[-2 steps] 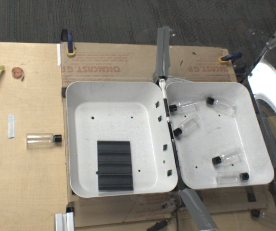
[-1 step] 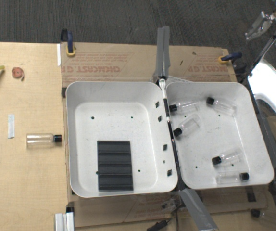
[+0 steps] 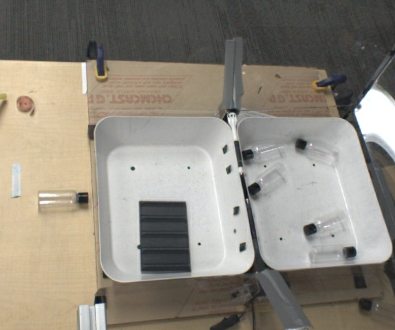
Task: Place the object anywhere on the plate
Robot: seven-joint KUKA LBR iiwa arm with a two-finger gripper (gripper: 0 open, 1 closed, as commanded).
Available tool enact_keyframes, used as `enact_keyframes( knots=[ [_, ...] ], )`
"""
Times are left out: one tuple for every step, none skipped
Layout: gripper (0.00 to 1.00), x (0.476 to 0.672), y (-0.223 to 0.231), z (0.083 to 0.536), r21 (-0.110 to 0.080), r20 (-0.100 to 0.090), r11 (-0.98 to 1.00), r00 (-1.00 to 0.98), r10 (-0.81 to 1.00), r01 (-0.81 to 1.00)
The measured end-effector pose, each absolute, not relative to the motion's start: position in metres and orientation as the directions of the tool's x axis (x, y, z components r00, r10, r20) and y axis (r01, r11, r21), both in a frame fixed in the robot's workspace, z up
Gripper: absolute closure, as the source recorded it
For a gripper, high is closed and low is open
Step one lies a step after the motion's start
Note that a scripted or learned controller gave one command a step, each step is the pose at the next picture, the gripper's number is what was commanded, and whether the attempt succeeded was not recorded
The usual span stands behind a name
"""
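Vials (image 3: 266, 181) | I count five, clear with black caps, all lying in right bin (image 3: 363, 150), 11 round to 5 o'clock | plate (image 3: 163, 236) at 6 o'clock of left bin (image 3: 115, 157) bears nothing | I judge pick and placement both not yet done

To my far side, a clear plastic vial with a black cap (image 3: 62, 199) lies on the wooden bench (image 3: 32, 267), beside a small pale strip (image 3: 16, 181).
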State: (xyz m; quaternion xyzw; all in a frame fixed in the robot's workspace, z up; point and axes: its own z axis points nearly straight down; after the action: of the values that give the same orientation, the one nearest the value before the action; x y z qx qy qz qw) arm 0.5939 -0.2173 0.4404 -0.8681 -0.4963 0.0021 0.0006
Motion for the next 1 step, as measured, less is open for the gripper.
enact_keyframes(
  knots=[
    [0.00,0.6466,-0.1643,0.4395,-0.003,-0.004,-0.613,0.613,0.790,0.790]
  ],
)
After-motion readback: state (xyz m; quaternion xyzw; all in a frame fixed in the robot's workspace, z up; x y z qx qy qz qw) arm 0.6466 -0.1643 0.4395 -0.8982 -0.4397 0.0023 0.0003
